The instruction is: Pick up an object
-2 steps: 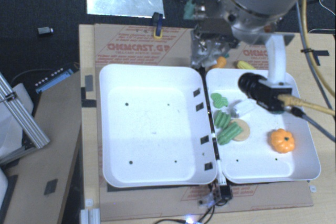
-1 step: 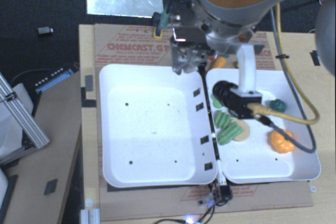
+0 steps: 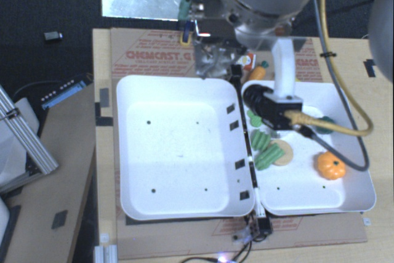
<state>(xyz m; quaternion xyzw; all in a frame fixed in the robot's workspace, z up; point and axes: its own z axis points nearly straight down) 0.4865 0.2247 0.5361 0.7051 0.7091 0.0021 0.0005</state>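
Gripper (image 3: pixel 217 64): hovering over the bins' far edge, its state I cannot tell.
Risk: crowded green beans (image 3: pixel 263 148) and pumpkin (image 3: pixel 331 165) inviting a slipping, glancing grab.

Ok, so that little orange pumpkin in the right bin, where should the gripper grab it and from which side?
Probably straight from above, closing across the round body of the pumpkin at its widest part. It sits apart from the green pieces, with bare floor of the right bin around it, so the fingers have room on either side. A yellow hose runs close behind it, so keep clear of that.
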